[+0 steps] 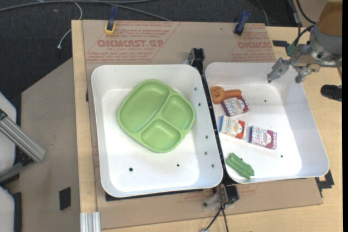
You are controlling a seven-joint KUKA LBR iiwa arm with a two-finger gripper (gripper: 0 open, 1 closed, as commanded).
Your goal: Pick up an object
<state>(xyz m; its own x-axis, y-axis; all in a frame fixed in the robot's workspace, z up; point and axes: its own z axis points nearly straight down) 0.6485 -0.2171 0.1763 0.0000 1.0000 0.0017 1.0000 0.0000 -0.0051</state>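
My gripper point(287, 73) hangs over the far right edge of the right bin point(304, 117), its two fingers spread apart with nothing between them. Below and left of it in that bin lie an orange toy point(223, 94), a small purple-and-white packet point(234, 106), a blue-and-white packet point(232, 127), a purple packet point(263, 137) and a green leafy toy point(240, 165) near the front rim. A green divided plate point(156, 115) lies in the left bin point(109, 160).
The bins sit on a cardboard sheet point(136, 41) held by blue clamps point(242, 22) at the back. A black bracket point(196, 56) stands between the bins at the far end. Cables run across the dark floor behind.
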